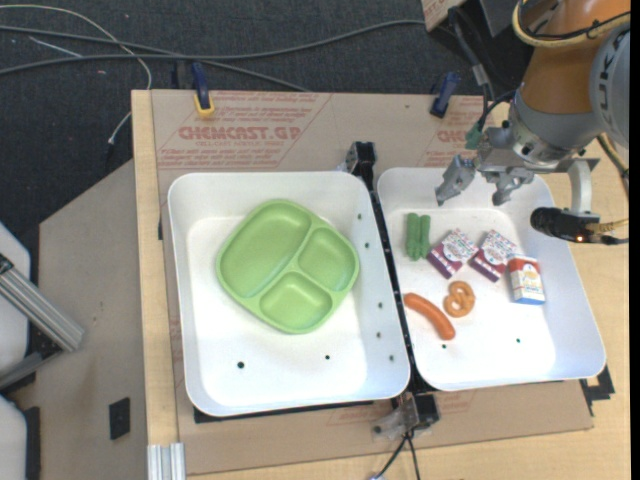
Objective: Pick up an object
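Red print reading "CHEMCAST G.P" is showing on the brown cardboard sheet (250, 128) under the bins, at about 12 o'clock from the left bin (185, 208); smaller red lines around it are staying too blurred to read. More red lettering is running across the same sheet at 12 o'clock from the right bin (590, 353), partly covered and illegible. The small packets (460, 251) in the right bin are bearing printing too small to make out.

Dark carpet floor (300, 28) with trailing cables (90, 43) surrounds a cardboard-covered bench (290, 128) under even light.
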Action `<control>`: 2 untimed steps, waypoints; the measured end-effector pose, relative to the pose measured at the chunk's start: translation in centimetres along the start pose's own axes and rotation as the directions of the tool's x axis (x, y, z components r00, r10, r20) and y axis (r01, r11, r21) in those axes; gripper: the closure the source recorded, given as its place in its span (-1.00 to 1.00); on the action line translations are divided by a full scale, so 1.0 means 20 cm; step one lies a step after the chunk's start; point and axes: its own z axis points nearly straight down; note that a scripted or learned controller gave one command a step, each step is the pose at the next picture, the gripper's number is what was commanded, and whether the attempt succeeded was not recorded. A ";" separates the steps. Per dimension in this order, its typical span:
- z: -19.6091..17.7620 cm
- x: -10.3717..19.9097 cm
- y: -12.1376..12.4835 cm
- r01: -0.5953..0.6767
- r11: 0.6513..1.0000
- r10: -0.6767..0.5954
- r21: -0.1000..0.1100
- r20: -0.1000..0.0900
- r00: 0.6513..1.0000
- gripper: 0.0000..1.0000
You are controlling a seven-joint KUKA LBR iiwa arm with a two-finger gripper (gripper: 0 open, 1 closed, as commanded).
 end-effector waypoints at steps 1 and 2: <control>-0.04 0.00 0.01 0.003 1.000 -0.003 -0.015 0.002 1.000 -1.00; 0.19 -0.04 -0.01 0.001 1.000 -0.001 -0.011 0.001 1.000 -1.00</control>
